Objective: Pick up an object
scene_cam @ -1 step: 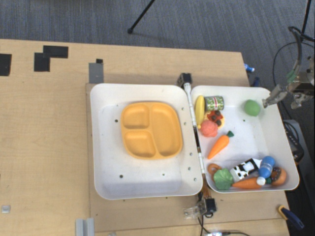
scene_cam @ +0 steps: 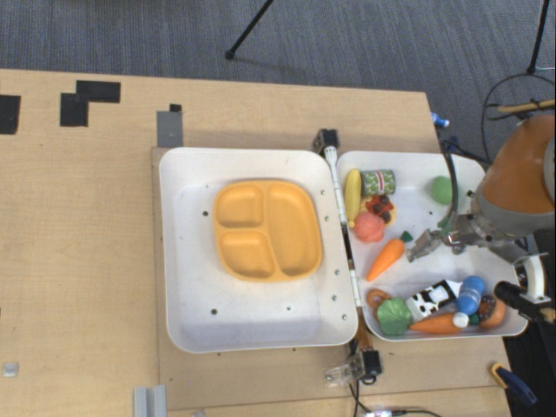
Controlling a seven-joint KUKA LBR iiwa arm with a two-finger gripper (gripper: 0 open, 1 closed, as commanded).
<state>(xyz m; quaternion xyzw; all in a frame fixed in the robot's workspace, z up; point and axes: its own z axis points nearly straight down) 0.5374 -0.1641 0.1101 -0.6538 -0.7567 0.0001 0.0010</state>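
Several toys are crowding the right bin [scene_cam: 483,170], and that crowding is making up most of the risk here. The gripper [scene_cam: 427,246] is hovering over a bare patch of the bin floor just right of the loose carrot [scene_cam: 386,260], with nothing showing between its fingers; whether they are spread or closed I cannot tell, since the tips are reading as one grey blur. The carrot is lying tilted, its tip pointing down-left toward the divider, and I am judging it the nearest candidate. If the arm is dropping straight down from here, it is likely closing on bare floor beside the carrot rather than around it, or nudging the tapered body so it rolls aside. The pink toy [scene_cam: 369,227] and the banana [scene_cam: 352,194] are sitting close above the carrot, so a grasp aimed too far left is risking a collision or a double pinch. The pile along the near wall, with a green vegetable [scene_cam: 393,316], a black-and-white toy [scene_cam: 431,299] and a blue bottle [scene_cam: 470,294], is packed tight and offering poor finger room. The left bin [scene_cam: 187,315] is holding a yellow divided plate [scene_cam: 264,229].
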